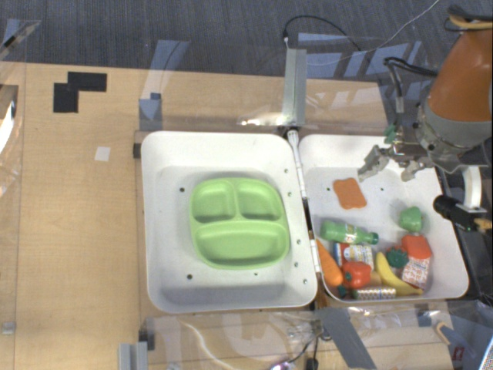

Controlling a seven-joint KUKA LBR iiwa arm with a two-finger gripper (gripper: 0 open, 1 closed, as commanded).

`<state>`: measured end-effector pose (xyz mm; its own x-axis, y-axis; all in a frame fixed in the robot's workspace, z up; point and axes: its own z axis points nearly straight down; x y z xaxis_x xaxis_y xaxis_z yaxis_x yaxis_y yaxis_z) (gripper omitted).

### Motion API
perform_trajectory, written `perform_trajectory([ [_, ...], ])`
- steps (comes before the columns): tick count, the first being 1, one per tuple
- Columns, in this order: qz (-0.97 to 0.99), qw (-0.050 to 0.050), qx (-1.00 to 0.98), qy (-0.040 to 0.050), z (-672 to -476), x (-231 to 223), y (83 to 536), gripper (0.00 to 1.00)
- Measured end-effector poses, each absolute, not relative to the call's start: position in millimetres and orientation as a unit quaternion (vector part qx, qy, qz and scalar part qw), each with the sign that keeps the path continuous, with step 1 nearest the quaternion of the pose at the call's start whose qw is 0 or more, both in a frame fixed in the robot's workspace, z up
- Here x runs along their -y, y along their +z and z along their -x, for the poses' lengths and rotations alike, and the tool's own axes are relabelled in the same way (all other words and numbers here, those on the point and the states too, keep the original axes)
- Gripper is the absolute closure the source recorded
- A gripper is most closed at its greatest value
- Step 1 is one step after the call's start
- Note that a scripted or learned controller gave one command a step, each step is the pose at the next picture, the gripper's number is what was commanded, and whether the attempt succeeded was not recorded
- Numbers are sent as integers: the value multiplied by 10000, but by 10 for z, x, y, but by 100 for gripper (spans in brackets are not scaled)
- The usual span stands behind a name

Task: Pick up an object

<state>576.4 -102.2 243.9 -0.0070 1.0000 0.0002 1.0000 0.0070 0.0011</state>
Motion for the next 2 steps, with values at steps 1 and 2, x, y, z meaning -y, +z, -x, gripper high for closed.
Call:
perform_trajectory([
  [1,-7147,-5,-6995,-2,-6050,986,1432,0],
  [2,-6904,37,-7234,35,-6174,1021,884,0],
])
